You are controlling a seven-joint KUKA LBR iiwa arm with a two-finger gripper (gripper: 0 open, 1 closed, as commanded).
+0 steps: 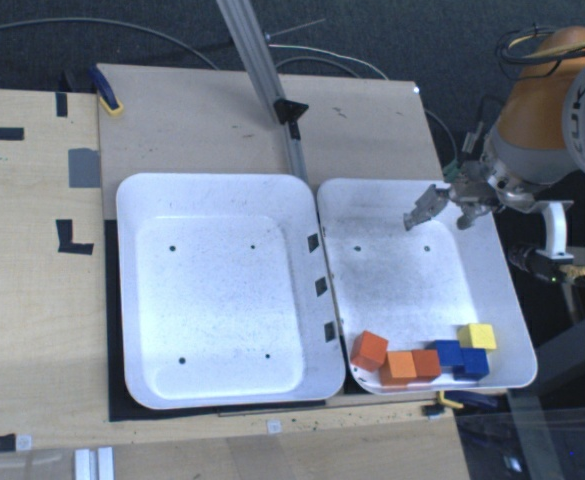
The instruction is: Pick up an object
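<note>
Several small blocks are huddled in the near right corner of the right bin (392, 268): an orange-red one (370, 349), an orange one (402, 366), a blue pair (462, 360) and a yellow one (478, 336). My gripper (440, 217) hovers over the far right part of that bin, well away from the blocks. It is open, and nothing sits between its two dark fingers (421, 209).
The left bin (212, 288) lies beside the right one. A slanted metal pole (257, 58) rises from behind the gap between the bins. Cables run along the back of the bench. A blue and yellow clamp (107, 93) rests at the far left.
</note>
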